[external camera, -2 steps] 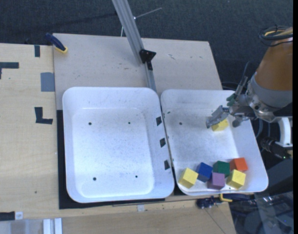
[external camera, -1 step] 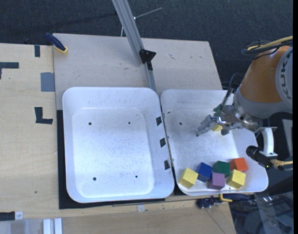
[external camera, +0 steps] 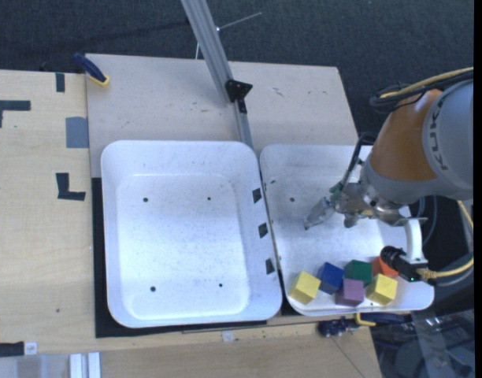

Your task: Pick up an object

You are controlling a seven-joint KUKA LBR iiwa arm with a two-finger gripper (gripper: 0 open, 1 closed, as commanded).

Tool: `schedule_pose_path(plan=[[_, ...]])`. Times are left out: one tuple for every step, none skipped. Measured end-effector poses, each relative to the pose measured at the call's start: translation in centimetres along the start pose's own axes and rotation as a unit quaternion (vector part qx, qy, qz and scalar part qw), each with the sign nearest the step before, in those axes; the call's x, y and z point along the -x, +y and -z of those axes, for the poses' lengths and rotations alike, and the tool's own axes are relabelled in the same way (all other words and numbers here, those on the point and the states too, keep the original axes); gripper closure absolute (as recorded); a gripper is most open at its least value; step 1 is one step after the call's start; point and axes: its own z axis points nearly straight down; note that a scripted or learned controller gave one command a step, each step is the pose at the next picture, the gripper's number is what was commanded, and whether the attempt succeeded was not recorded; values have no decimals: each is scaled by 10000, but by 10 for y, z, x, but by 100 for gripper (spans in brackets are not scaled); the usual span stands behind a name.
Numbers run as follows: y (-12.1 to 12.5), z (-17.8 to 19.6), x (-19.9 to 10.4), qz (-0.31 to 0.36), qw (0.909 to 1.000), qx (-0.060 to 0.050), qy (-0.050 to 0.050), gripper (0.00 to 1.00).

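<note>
Six small blocks sit bunched in the near corner of the right bin [external camera: 304,172], the likely pickings for a robot arm [external camera: 418,144] told to lift an object. From left to right they run: a yellow block [external camera: 305,287], a blue block [external camera: 331,276], a purple block [external camera: 352,290], a green block [external camera: 357,271], a second yellow block [external camera: 383,289] and an orange block [external camera: 383,266] — most of them touching a neighbour, pressed against the bin's near rim.

The arm reaches in from the right, its gripper [external camera: 326,211] hanging over the bare middle of the right bin, farther from the viewer than the cluster and apart from it. The fingers look parted and point to the left, with nothing between them. Nothing is held.

The left bin [external camera: 115,172] lies alongside, its rim touching the right bin's. A slanted metal pole [external camera: 213,42] crosses the bench [external camera: 36,211] at the far side.

The pick appears not yet begun. With the blocks packed so tightly, the yellow block at the cluster's left end — with open floor on its left side — looks the easiest to reach.
</note>
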Motion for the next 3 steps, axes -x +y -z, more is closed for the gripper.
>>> schedule_pose_path(plan=[[1,13,0,1,10000,17,2,100],[8,72,-7,6,10000,60,-7,100],[15,133,-5,3,10000,63,-10,100]])
